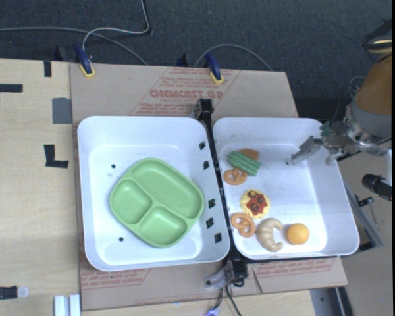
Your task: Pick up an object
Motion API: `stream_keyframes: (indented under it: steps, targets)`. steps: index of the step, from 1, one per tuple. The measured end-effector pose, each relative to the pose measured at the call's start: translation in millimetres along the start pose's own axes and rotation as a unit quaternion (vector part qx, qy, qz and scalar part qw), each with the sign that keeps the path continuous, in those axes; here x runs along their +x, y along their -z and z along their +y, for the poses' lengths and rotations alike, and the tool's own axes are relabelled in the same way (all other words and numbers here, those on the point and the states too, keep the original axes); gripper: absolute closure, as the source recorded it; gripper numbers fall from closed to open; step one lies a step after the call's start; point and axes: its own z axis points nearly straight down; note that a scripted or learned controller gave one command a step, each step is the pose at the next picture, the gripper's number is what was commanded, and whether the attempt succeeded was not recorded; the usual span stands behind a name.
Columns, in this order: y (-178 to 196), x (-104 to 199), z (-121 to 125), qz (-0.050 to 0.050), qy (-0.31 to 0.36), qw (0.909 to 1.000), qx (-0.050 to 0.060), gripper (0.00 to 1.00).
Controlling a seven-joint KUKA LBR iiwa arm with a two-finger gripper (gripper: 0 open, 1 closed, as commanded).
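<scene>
The tray (157,203) lies in the left bin (95,137). The right bin (336,196) holds pretzels (235,176), pizza (255,203), croissant (270,234) and orange (297,233) toward its near left.

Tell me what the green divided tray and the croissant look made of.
Green three-compartment tray: likely moulded plastic, matte, uniform colour with soft rounded ridges. Tan curved croissant: probably plastic toy food, smooth with a slight sheen; too small to be sure.

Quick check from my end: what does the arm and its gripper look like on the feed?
The arm is grey with an orange band above the wrist. Its gripper has slim dark grey fingers on a blocky grey body with a small green spot.
</scene>
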Motion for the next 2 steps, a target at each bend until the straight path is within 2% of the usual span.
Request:
stream_keyframes:
  steps: [1,2]
  targets:
    - [-104.0,51.5,-0.8,0.0,0.0,1.0,-0.002,0.0]
    - [-104.3,104.4,-28.0,0.0,0.0,1.0,-0.003,0.0]
